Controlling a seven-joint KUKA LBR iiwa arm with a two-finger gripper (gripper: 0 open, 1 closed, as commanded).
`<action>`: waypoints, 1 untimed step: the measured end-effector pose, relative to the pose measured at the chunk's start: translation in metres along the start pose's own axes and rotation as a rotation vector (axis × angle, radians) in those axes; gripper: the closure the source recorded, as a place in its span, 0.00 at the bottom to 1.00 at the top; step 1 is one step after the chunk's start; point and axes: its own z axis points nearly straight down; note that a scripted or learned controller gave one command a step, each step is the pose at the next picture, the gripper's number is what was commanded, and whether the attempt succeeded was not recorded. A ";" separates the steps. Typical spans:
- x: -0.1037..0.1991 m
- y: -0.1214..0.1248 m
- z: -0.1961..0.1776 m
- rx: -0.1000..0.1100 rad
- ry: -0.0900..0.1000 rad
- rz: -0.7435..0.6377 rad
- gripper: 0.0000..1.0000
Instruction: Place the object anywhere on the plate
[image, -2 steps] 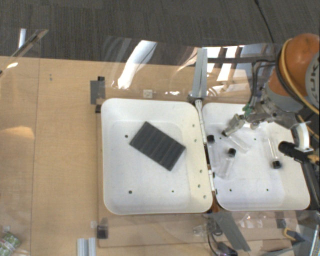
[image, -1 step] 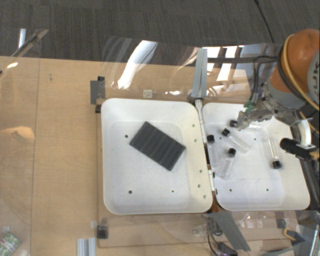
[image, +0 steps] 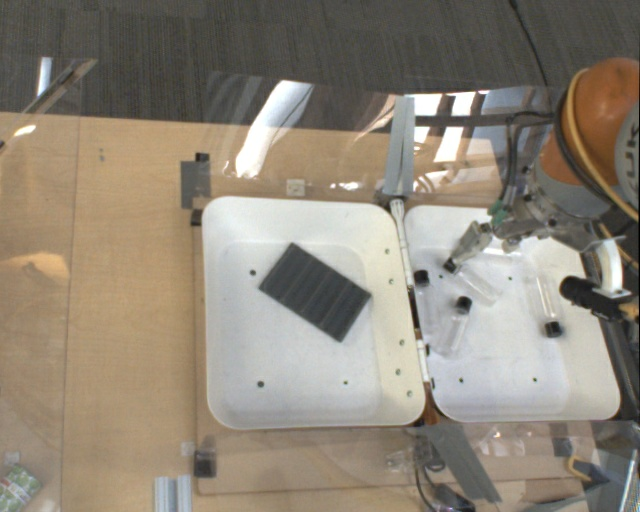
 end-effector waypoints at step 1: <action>0.001 0.003 -0.012 -0.007 -0.001 -0.005 1.00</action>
